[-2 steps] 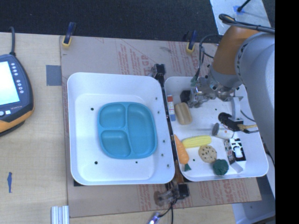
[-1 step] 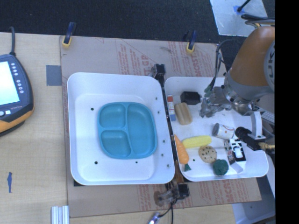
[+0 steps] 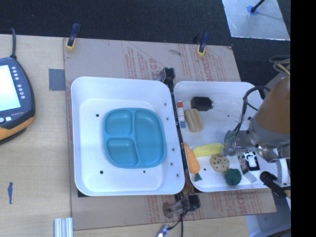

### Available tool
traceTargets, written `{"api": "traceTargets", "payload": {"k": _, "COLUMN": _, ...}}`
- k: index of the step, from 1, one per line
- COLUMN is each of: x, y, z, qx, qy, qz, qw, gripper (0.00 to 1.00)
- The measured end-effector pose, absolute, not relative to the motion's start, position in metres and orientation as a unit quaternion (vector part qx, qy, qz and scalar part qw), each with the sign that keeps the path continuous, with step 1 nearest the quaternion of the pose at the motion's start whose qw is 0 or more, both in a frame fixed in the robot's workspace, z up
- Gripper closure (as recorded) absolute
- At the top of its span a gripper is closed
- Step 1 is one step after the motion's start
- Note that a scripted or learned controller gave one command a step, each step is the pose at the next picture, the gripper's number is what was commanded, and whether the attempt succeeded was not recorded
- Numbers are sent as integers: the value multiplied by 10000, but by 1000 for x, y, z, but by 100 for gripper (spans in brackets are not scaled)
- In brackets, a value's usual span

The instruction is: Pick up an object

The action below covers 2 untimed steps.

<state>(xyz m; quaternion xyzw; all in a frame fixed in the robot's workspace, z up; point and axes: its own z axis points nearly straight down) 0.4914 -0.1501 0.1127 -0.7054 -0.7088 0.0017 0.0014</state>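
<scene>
One claw (image 3: 232, 143) low in right bin (image 3: 217, 89), beside corn (image 3: 208, 149), opening unclear, nothing visibly held

You look down from one fixed camera above the bench (image 3: 39, 181), tilted at a slant so the far edge with its two clamps sits toward the top. You stand far enough back to take in both white bins, the left bin (image 3: 84, 132) and the right bin (image 3: 217, 90), whole and side by side. The arm (image 3: 276, 112) enters from your right edge.
</scene>
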Motion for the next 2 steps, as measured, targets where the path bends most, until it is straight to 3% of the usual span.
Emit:
{"api": "traceTargets", "payload": {"k": 1, "x": 492, "y": -151, "z": 123, "qx": -7034, "qy": -7107, "qz": 23, "qw": 13, "gripper": 100}}
{"api": "traceTargets", "payload": {"k": 2, "x": 492, "y": -151, "z": 123, "qx": -7035, "qy": -7107, "qz": 22, "qw": 12, "gripper": 0}}
